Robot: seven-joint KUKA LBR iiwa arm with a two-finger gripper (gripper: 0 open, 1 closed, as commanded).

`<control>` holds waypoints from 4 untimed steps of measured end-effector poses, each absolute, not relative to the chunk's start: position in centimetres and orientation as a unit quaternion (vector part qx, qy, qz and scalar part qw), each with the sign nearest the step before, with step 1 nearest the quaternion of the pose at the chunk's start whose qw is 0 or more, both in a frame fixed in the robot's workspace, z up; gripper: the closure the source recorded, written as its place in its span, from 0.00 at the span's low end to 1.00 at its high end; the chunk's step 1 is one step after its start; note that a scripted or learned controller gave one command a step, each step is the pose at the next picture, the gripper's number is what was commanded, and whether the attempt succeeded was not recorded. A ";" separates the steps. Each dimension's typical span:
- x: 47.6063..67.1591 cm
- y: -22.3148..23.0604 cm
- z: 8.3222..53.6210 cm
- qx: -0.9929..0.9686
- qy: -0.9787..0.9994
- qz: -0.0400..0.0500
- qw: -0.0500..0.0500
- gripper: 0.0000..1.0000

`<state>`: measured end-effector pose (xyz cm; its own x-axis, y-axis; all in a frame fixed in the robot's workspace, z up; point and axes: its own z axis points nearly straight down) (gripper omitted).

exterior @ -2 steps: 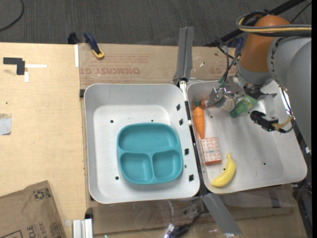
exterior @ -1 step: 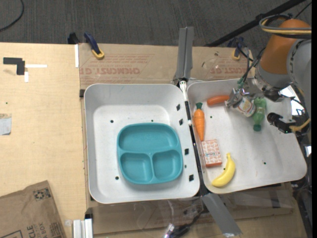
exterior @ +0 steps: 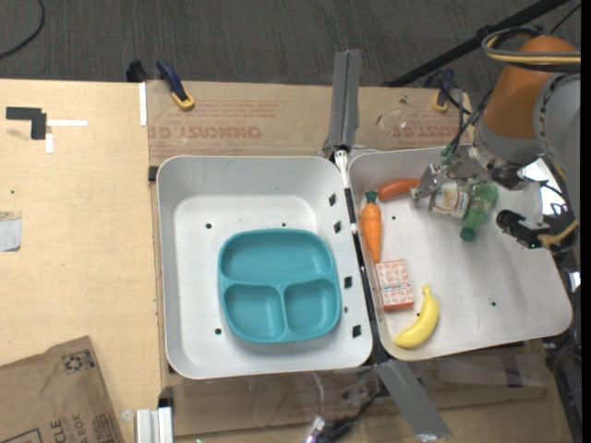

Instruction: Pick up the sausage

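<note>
Your gripper [exterior: 434,185], its state impossible to tell, hung at the frame's upper right beside the sausage [exterior: 398,189] and a green bottle [exterior: 476,208], risking a wrong grab.

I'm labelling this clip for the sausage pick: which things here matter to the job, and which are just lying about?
In the job: sausage, gripper, right bin.

Lying about: carrot, banana, small box, jar, green bottle, teal tray in the left bin.
</note>
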<state>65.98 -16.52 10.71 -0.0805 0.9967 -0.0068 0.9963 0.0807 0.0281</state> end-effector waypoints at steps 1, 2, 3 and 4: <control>66.2 -10.2 10.5 0.692 0.722 0.002 0.007 0.00; 66.2 -10.0 10.5 0.722 0.692 0.000 0.005 0.00; 65.9 -9.9 12.9 0.735 0.678 0.000 0.001 0.00; 66.1 -10.0 10.3 0.737 0.676 -0.001 0.002 0.00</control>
<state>66.11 -9.99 10.31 0.0856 0.9963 -0.0034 0.9963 -0.0856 0.0020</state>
